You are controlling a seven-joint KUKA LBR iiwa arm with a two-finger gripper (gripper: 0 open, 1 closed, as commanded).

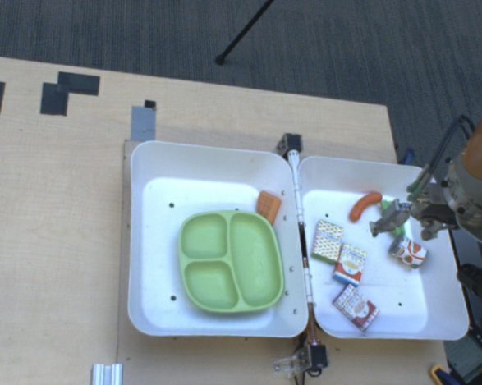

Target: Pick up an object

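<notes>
So from the overhead camera, the gripper (405, 221) hovers low over the right bin (437, 325), reaching in from the right with the wrist tilted down. Looks like the approach step, nothing grabbed yet. Fingers are spread, nothing between them. Nearest pick is the little round toy (409, 254) just below; next it needs to drop and close

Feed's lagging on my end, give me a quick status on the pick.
Gripper low over the right bin, nothing seen between fingers. Orange sausage-shaped toy just to its left, small white-and-orange item just below. Three small cartons farther left.
</notes>
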